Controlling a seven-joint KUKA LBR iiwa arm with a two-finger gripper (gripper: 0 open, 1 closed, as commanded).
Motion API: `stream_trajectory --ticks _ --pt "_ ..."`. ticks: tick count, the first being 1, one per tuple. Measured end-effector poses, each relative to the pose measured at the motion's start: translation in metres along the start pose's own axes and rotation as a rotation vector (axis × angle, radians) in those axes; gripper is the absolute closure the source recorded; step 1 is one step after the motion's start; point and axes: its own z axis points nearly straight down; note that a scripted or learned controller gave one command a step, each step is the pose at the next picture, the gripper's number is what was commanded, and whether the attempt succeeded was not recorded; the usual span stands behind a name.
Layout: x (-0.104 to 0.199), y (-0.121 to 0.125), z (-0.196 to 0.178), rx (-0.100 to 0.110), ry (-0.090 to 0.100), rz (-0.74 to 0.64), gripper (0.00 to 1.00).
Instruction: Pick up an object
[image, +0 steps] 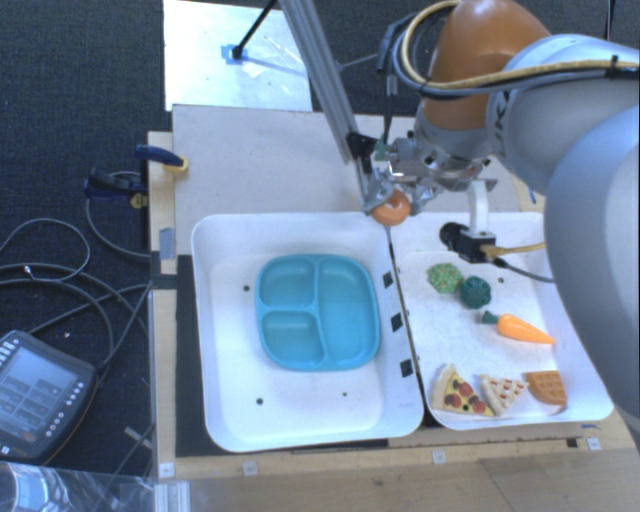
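Tool (392, 205) grips round orange ball (391, 210), no long axis.

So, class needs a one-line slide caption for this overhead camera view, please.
KUKA gripper holds a small orange object above the divide between the blue-tray bin and the toy-food bin.

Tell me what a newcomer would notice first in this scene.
The big grey arm with its orange band fills the upper right, its gripper holding a small orange object above the divide between the bins. A bright blue sectioned plate lies in the left bin. Toy foods, including a carrot and a pizza slice, dot the right bin.
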Motion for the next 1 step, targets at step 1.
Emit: stream_trajectory --ticks 1 --pt "0.0609 0.0002 0.0055 0.001 0.000 0.001 1.00"
